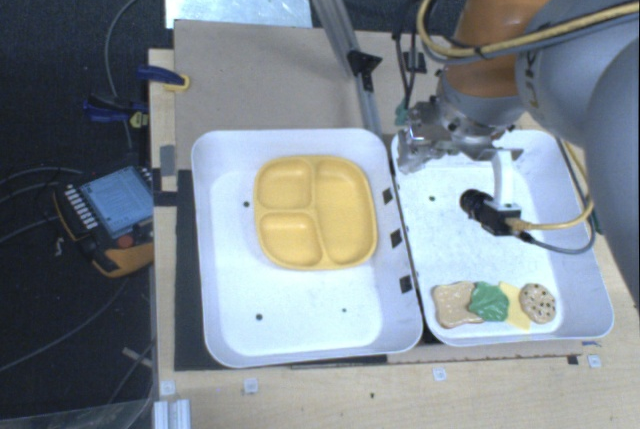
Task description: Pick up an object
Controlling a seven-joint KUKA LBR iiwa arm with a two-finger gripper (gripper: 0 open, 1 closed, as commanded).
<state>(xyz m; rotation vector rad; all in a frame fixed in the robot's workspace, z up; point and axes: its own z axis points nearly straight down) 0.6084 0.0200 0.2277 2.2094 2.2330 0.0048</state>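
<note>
Two white bins sit on a brown bench. At the right bin's point(575, 312) far end hovers the gripper point(415, 149); jaw state unreadable. Toy foods point(495, 304) lie well below it, at the near end, unpicked; the task looks barely begun.

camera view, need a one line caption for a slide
KUKA arm's claw hovers over right bin; toy foods at its front, yellow divided plate in left bin.
</note>
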